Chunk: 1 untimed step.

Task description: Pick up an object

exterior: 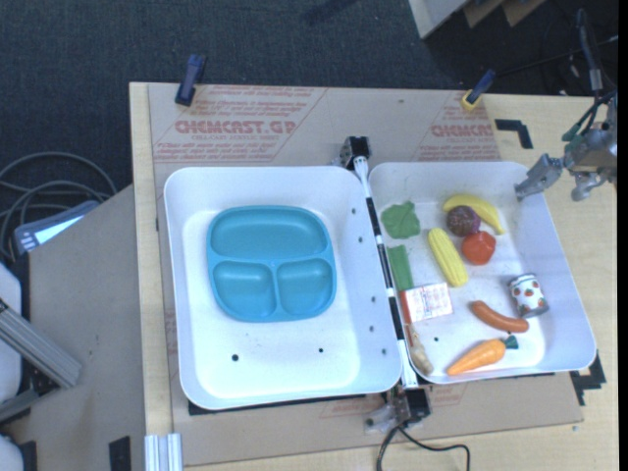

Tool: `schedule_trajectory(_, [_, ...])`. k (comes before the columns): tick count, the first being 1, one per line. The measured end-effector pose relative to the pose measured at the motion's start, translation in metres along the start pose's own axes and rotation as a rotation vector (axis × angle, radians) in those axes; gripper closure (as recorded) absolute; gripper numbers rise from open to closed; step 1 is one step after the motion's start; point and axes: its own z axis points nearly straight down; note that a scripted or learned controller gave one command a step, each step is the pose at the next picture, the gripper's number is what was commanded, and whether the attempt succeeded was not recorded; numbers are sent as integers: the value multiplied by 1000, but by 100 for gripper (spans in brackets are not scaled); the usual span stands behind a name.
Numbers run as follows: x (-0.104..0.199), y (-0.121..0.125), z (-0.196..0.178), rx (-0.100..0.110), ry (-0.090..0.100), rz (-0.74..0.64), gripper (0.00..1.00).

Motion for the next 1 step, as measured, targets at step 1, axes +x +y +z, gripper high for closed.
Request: schedule_trajectory(1, [52,23,133,4,3,-1,0])
